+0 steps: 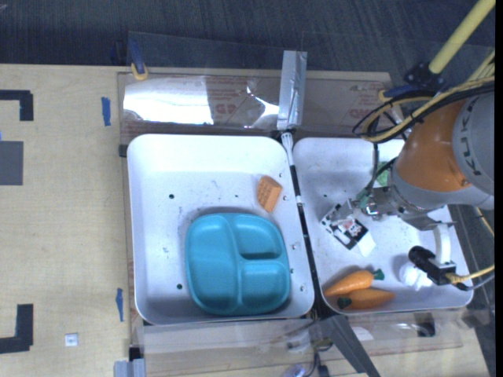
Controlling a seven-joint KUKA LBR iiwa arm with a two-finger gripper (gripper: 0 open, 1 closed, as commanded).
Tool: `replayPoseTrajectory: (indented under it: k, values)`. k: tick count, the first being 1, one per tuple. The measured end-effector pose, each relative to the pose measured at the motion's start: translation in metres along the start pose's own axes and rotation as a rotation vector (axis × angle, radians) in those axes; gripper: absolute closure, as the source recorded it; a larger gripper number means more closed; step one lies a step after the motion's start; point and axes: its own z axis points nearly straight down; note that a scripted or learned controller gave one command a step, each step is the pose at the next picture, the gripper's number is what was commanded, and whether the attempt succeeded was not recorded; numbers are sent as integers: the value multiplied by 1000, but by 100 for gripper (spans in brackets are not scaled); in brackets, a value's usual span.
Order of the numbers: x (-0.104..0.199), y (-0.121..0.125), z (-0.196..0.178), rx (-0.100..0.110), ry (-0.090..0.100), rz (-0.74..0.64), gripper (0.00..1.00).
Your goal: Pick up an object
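You see the arm coming in from the right side of the frame, over the right bin. The gripper is low in the middle of that bin, w/ a small white-and-black item under it; open or closed, I cannot tell. At lower right of this bin lies a toy carrot, and near it, to the right, a small white bottle. In the left bin there is a teal divided tray and, approx. above its right corner, an orange wedge.
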Motion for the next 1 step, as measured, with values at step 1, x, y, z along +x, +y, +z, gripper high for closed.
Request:
replayPoseTrajectory:
  k: [1]
  values:
    - [-1, -10, 0, 0, 4, 34, 0]
